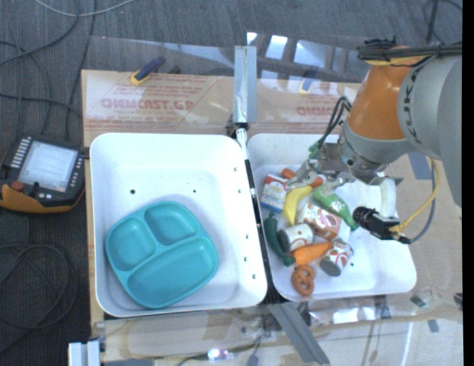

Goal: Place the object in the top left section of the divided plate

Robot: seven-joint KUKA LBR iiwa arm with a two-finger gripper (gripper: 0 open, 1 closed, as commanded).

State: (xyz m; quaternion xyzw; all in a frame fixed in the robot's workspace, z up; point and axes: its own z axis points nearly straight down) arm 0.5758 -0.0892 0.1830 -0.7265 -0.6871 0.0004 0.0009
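The arm came in from 3 o'clock, w/ the gripper low over the right bin, at the 12 o'clock edge of the toy pile. Gripper state: can't tell. The pile held a banana, carrot, pretzel, a can & approx 4 other items, all touching or just beside each other. The teal divided plate sat in the left bin toward 7 o'clock, 3 sections bare.
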